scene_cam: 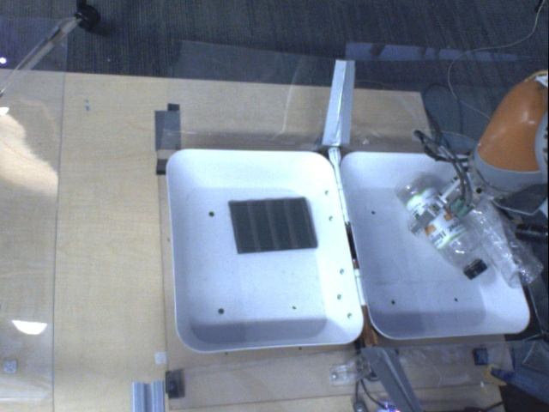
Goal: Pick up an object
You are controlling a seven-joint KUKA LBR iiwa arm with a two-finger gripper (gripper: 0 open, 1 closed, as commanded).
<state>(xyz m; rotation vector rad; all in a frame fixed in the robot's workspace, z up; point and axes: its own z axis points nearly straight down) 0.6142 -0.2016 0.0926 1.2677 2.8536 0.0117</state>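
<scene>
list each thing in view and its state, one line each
dark ribbed pad: lying flat near the middle of the left bin, untouched
claw: low over the right bin, near its middle; blurred, grip unclear
arm: reaching in from the right, over the right bin's far corner
small dark piece: in the right bin just below the claw; too blurred to identify

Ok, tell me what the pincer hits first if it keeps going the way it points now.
The pincer points down-left over the right bin. Straight on, it would probably meet that bin's white floor first; depth is hard to judge. The dark ribbed pad lies in the left bin, off that line.
</scene>
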